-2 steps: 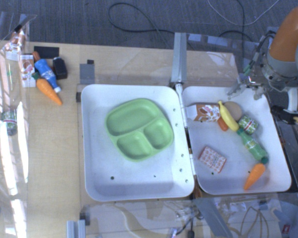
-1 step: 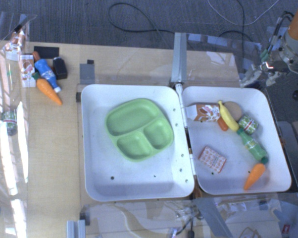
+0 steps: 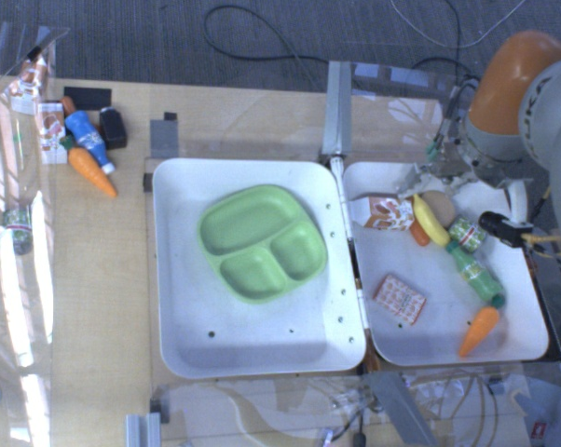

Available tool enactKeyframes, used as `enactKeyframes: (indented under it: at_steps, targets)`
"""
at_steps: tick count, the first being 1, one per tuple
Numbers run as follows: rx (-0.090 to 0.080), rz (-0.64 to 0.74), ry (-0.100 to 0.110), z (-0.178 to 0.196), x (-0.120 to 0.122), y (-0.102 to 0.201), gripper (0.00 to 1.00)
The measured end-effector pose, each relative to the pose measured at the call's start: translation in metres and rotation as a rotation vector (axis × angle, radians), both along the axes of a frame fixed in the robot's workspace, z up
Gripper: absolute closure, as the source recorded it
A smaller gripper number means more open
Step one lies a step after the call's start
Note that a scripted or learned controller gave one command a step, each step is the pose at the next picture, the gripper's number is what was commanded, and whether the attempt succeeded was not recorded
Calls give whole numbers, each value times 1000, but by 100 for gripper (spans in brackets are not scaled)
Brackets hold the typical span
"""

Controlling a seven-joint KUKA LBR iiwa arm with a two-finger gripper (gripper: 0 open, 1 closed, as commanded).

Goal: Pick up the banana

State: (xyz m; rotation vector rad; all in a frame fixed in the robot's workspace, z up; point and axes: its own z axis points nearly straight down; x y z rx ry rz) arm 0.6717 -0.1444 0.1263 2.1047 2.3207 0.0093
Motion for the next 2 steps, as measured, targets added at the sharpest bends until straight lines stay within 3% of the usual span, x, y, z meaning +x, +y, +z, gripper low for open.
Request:
enactKeyframes:
  at_steps: [1,2]
  targets:
    - [2,-86,2,76,-15,60,0]
    - [1,-134,2,156,-31,9,0]
